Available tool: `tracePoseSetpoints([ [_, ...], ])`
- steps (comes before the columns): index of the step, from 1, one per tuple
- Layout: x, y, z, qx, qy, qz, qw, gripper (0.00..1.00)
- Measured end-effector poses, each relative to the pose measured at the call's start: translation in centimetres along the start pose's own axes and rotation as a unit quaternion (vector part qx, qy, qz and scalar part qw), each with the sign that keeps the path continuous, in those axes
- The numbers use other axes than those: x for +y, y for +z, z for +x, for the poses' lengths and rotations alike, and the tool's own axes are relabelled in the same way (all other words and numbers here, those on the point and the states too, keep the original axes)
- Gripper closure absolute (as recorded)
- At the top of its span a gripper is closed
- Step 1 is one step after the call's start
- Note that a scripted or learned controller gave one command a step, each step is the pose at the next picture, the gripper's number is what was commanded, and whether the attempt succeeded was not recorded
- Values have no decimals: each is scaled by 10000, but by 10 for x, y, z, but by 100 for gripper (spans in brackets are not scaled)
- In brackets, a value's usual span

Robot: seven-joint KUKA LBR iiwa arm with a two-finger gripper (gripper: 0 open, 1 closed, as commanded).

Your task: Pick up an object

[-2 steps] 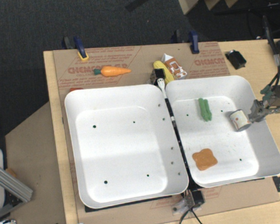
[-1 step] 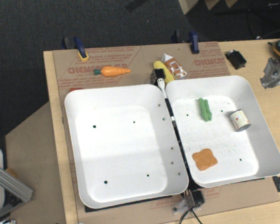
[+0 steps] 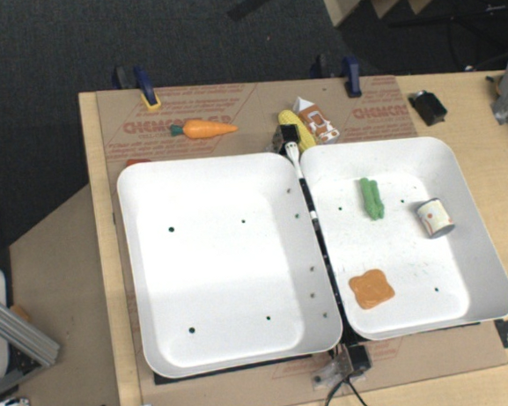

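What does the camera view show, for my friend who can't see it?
Two shallow white bins sit side by side on a bench. The right bin holds a green piece, a small white can and an orange piece. A toy carrot lies on the cardboard behind the left bin.

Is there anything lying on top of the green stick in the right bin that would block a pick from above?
Nothing visible does. The green stick lies uncovered in the right white bin, apart from the small white cylinder and the flat orange piece.
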State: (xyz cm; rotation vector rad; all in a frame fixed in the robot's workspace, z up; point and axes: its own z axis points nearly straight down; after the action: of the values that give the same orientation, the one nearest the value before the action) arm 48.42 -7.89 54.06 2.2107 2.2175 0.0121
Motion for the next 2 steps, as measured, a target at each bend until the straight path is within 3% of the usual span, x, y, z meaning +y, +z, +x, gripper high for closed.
tracePoseSetpoints([
  [1,-1,5,-1,7,15,57,10000,0],
  [2,-9,223,78,18,-9,152,9999,0],
])
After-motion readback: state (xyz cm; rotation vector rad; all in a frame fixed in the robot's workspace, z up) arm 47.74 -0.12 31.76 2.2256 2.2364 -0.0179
